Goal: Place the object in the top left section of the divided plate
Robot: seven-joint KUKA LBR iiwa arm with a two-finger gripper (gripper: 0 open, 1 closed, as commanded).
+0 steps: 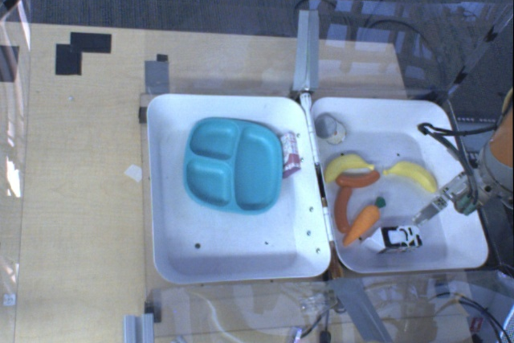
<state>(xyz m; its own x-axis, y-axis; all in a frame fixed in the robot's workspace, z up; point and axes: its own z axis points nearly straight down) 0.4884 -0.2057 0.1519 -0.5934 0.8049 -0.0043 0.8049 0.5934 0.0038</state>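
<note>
**Clerk:** Listing from the camera view, then. Item one: the gripper.

**Gripper:** That is me, gripper (pixel 427 213), at the right of the frame, over the right bin (pixel 454 255). Open or closed: cannot tell from this angle. Nothing is seen held.

**Clerk:** Item two: the task's thing.

**Gripper:** The task does not name it. I judge it to be the toy car (pixel 401 238), small, black and white, on the bin floor just below and left of me, lower right of the frame. Likely light, rigid, smooth-sided and prone to roll. I would take it across the body, flank to flank, not by the ends.

**Clerk:** Other contents of that bin?

**Gripper:**
- Yellow banana (pixel 414 173), just above me.
- Second banana (pixel 349 167), left of centre, touching a red sausage (pixel 357 179).
- Carrot (pixel 363 222), tilted, near the car, green top up.
- Grey round item (pixel 329 127), upper left corner; kind unclear.

All look like toy food: light, possibly slick.

**Clerk:** Left bin (pixel 233 257)?

**Gripper:**
- Blue divided plate (pixel 261 173), centre of the frame, three sections, nothing in them.
- Its top left section (pixel 210 142), the target, well apart from me.
- Small red-and-white packet (pixel 290 153), against the plate's right rim.
</note>
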